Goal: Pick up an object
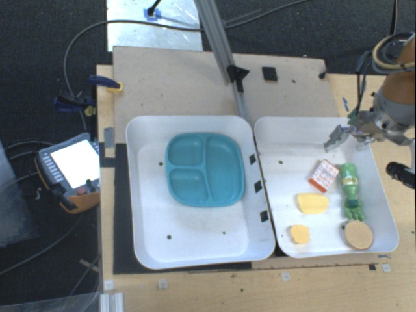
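Note:
The right bin (279, 142) holds several small objects. A red and white packet (324, 174) lies beside a green bottle (350, 190). Below them are a yellow block (312, 203), a smaller yellow piece (299, 234) and a tan round disc (358, 234). My gripper (348, 139) hangs over the bin's upper right part, above and to the right of the packet. Its fingers are spread open with nothing between them.
A teal divided plate (205, 169) lies in the left bin (149, 226). A metal pole (218, 31) slants across the board behind the bins. A handheld pendant (70, 171) sits off the bench to the left.

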Controlling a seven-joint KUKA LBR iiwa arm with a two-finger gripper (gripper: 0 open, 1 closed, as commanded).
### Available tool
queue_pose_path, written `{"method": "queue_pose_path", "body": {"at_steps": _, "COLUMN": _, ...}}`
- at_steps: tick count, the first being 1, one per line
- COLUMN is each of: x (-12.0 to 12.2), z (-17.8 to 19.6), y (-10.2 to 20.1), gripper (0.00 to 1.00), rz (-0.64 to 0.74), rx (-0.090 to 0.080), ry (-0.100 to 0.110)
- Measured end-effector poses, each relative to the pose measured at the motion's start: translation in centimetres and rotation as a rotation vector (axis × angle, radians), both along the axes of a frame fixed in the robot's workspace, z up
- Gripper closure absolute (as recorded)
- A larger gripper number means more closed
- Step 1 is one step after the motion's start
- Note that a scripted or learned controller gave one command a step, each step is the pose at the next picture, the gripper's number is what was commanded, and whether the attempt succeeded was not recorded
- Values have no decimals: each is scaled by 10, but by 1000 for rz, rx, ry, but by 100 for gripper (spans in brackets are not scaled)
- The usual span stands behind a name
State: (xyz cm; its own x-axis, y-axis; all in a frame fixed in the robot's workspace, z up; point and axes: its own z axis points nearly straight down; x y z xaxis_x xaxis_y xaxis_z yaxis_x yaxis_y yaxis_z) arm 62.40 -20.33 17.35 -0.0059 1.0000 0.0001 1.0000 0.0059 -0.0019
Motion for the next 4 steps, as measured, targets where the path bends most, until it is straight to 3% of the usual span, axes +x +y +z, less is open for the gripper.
{"method": "queue_pose_path", "body": {"at_steps": 2, "x": 8, "z": -89, "y": 8, "gripper": 0, "rz": 1, "rx": -2, "ry": -6}}
{"method": "queue_pose_path", "body": {"at_steps": 3, "x": 10, "z": -75, "y": 8, "gripper": 100, "rz": 3, "rx": -3, "ry": -11}}
{"method": "queue_pose_path", "body": {"at_steps": 4, "x": 11, "z": -10, "y": 10, "gripper": 100, "rz": 0, "rx": -3, "ry": -11}}
